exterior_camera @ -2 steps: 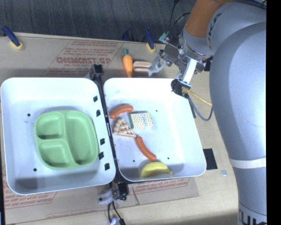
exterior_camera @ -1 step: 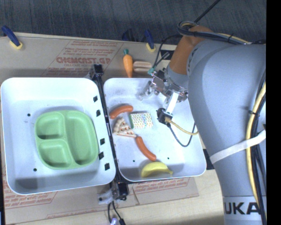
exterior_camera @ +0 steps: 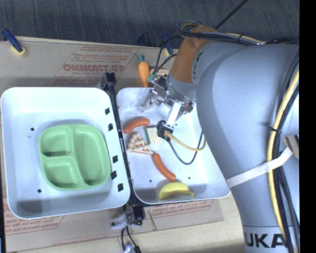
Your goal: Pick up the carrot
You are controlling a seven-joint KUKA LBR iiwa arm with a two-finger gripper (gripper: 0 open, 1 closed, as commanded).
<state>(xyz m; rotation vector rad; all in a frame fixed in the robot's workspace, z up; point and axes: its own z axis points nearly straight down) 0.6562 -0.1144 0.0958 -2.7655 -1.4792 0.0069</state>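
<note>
A blue clip (exterior_camera: pixel 13 41) sits at the far left corner of the cardboard-covered counter (exterior_camera: pixel 84 62). The left bin (exterior_camera: pixel 16 141) holds a green divided plate (exterior_camera: pixel 73 156), lying flat near its middle. Black clamps (exterior_camera: pixel 110 80) run along the seam where the two bins meet.

The carrot (exterior_camera: pixel 143 71) lies outside both bins, on the cardboard just beyond the far rim of the right bin (exterior_camera: pixel 210 186), its green top pointing away from the bin. Inside the right bin, near the left wall, lie a sausage (exterior_camera: pixel 136 124), then a pizza slice (exterior_camera: pixel 138 144) below it, a second sausage (exterior_camera: pixel 163 166) further toward the near side, and a banana (exterior_camera: pixel 175 191) against the near rim.

The pincer (exterior_camera: pixel 154 95) is over the far part of the right bin, just beside the carrot but inside the rim; it is too cluttered with cables to tell how it stands. A yellow cable (exterior_camera: pixel 187 145) loops below it. The grey arm (exterior_camera: pixel 242 115) covers the right side.
</note>
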